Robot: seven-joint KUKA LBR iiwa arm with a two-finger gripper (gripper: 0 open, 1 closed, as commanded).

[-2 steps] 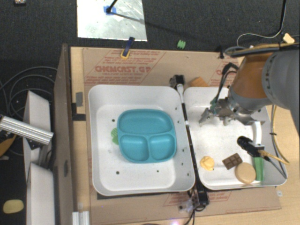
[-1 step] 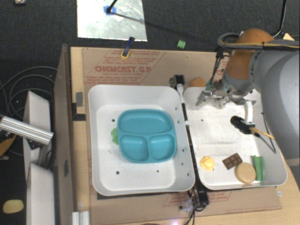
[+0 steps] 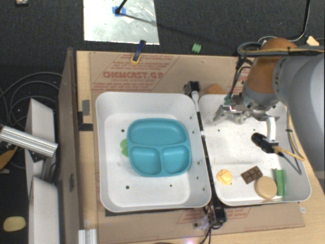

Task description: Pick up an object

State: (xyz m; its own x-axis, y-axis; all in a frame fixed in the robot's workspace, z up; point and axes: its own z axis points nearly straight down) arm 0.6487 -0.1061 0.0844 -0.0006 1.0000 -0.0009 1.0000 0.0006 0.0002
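My gripper (image 3: 232, 115) hangs over the far end of the right bin (image 3: 229, 147), near its back wall, with nothing visible in it. Along the bin's near edge lie a small yellow lump (image 3: 224, 176), a brown chocolate-like block (image 3: 251, 175), a tan round disc (image 3: 265, 187) and a green stick (image 3: 280, 182). All of them are well below the gripper in the view and apart from it. The grey arm comes in from the right and covers the bin's far right corner.
The left bin (image 3: 109, 136) holds a blue divided plate (image 3: 158, 146), with a small green item (image 3: 124, 147) peeking out at its left edge. A ridge between the two bins runs down the middle. Cardboard lies under both bins.
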